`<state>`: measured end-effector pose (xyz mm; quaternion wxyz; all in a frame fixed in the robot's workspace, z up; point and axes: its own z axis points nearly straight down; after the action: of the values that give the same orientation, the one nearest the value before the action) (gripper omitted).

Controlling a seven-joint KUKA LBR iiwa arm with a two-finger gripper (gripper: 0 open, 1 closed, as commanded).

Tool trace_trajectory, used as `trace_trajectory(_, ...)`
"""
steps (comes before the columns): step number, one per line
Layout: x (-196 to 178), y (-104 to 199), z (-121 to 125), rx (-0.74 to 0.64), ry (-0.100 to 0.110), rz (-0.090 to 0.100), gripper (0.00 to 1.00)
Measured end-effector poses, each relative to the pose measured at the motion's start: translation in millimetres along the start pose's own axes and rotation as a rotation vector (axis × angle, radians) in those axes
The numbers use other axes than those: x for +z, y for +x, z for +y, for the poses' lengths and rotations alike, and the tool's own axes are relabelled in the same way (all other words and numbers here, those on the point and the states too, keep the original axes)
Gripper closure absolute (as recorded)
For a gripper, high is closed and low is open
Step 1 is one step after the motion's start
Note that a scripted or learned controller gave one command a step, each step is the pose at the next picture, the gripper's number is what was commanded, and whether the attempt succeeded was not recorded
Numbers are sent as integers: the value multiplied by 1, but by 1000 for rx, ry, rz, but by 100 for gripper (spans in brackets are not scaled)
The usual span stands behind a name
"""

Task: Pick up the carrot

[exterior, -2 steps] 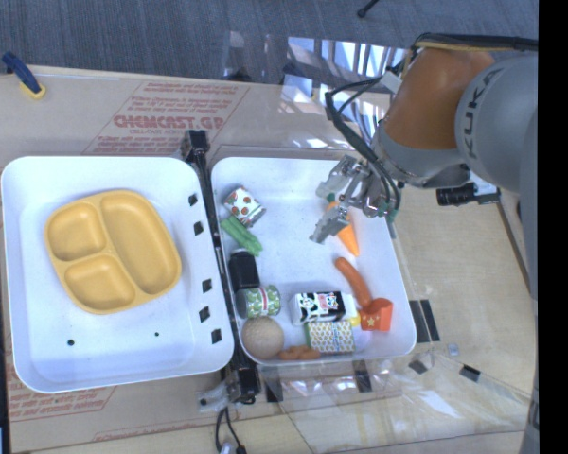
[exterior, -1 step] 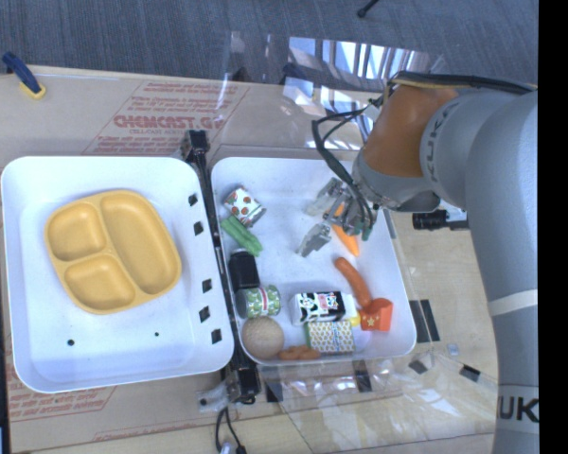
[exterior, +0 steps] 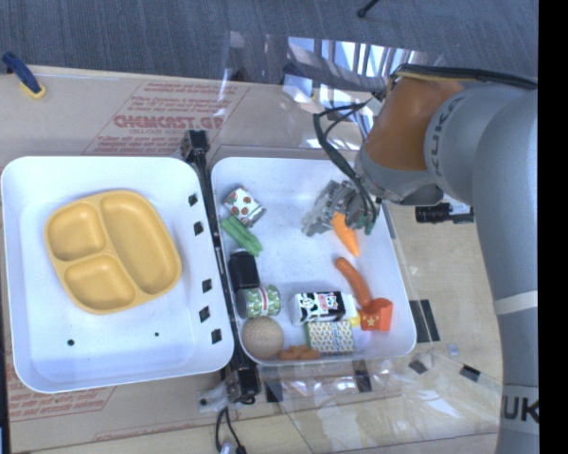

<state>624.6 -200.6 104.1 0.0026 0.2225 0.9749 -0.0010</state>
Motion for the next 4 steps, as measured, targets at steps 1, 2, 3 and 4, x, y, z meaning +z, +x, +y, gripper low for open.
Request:
trace_trajectory(1, -120, 21, 69, 238, -4, -4, 100)
trace_trajectory(2, -118, 41, -17, 163, 3, 3, 100)
trace_trajectory(3, 10, 73, -46, 36, -1, 3, 100)
trace_trajectory(4, -173, 50, -16, -110, -1, -12, 100)
